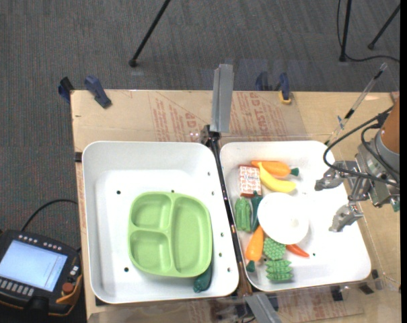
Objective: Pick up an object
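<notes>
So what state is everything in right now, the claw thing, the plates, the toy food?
Gripper: open, holding nothing, over the right bin.
Green tray: right way up in the left bin.
White plate: lying on the toy food.
Banana: lying by the orange carrot.

A green divided plate (170, 235) is lying in the left bin (99, 163). In the right bin (351, 261), a white round plate (282, 218) is sitting among toy food: a banana (275, 180), carrots (255, 244) and green vegetables (243, 214). The gripper (338, 200) is hovering over that bin's right side, fingers spread and holding nothing.
</notes>
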`<state>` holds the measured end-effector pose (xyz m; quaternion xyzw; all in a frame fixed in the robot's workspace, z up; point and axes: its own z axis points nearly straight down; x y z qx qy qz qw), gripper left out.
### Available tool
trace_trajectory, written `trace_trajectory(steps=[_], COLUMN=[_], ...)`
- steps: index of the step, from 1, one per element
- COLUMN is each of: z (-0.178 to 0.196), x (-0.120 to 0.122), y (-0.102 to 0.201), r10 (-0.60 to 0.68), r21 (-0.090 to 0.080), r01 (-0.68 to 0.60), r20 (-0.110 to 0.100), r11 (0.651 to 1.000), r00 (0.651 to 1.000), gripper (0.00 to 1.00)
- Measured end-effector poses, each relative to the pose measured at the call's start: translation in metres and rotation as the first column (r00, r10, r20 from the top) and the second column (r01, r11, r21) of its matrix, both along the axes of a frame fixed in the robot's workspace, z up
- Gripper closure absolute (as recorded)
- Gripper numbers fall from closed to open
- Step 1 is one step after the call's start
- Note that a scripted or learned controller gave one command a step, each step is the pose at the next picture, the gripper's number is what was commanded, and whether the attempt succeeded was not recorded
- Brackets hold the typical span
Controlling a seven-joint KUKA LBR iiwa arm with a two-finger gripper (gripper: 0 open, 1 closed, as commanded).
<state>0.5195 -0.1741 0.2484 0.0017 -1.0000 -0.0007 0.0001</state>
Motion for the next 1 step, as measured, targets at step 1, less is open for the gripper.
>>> trace_trajectory(steps=[1], z=[-0.1477], x=[-0.0035], y=[0.0705], r10=[0.115], r21=[0.003], r01=[-0.115], r20=[-0.004], r11=[0.993], r00=[0.993], gripper=[0.00])
